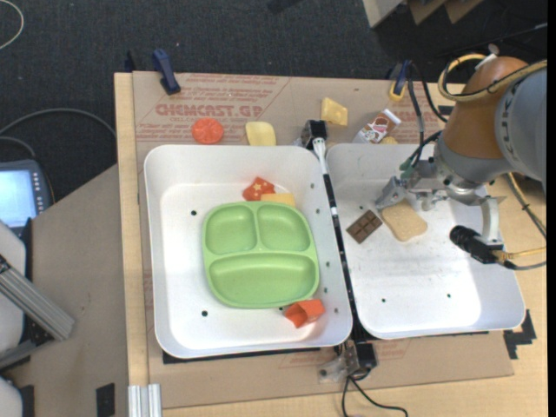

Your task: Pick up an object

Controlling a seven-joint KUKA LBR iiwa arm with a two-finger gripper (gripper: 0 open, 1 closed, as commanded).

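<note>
Tan toast-like slice (405,223) lying flat near the right bin's (434,311) far edge, tool (408,191) just above it, its opening impossible to tell

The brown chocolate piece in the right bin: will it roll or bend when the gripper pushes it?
The chocolate piece looks flat and blocky, so it would probably slide, not roll. Its gridded slab shape suggests stiffness. It seems small and light, easily nudged toward the neighbouring toast piece.
</note>
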